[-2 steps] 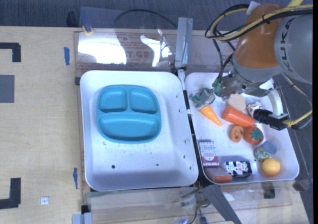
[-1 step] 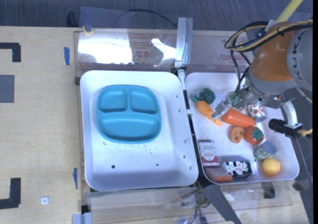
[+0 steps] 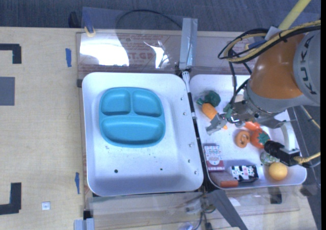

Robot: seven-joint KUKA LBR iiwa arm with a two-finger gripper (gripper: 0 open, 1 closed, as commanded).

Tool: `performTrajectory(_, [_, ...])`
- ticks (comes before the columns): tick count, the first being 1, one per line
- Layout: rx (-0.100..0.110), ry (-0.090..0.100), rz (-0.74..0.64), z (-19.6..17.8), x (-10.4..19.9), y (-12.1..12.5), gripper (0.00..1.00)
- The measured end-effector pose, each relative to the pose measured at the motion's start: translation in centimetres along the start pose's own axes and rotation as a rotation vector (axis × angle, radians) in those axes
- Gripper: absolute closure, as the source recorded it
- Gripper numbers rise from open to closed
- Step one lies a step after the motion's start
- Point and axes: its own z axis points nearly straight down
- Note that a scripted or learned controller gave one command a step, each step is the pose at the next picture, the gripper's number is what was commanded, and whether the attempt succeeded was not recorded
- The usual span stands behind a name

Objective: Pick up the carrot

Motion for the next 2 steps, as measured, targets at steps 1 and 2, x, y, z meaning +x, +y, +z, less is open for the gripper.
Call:
performTrajectory(1, [-0.002, -0.005, -0.093, 0.1, -5.2, 3.1, 0.00])
performTrajectory(2, [-0.004, -0.004, -0.120, 7.9, -7.5, 5.4, 0.00])
